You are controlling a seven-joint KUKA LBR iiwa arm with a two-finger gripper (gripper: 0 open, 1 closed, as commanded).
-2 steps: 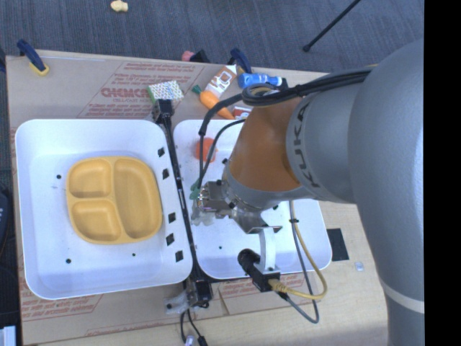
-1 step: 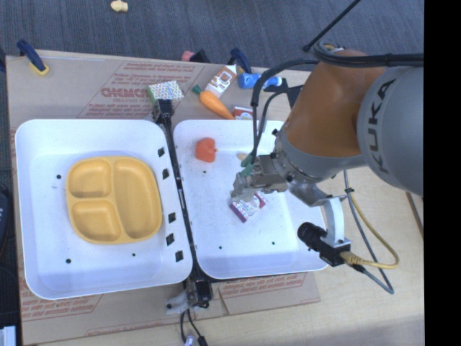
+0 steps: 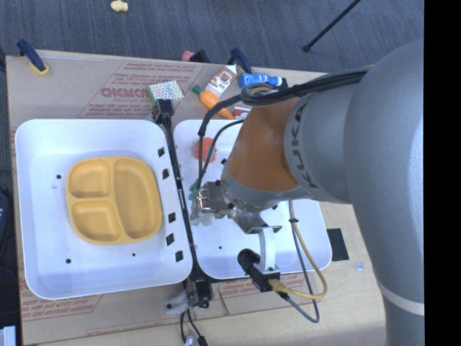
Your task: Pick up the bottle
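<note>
While the bottle (image 3: 218, 86) lies beyond the right bin (image 3: 310, 259), claw (image 3: 200, 202) grip cannot be told

Bench (image 3: 108, 96) w/ two white bins (image 3: 43, 193) side by side.

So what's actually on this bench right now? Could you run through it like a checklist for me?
Surface: cardboard-covered bench bearing two shallow white bins, left bin and right bin.
Job's things: bottle, white and orange, lying on the cardboard behind the right bin, partly hidden by the arm.
Clutter: yellow divided tray in the left bin; small orange item in the right bin; patterned block on the cardboard.
Tool: over the right bin's left side, mostly hidden by the arm.
Cables: yellow cable looping off the bench front; black cables along the arm.
Surroundings: grey carpet with a small yellow scrap.
</note>
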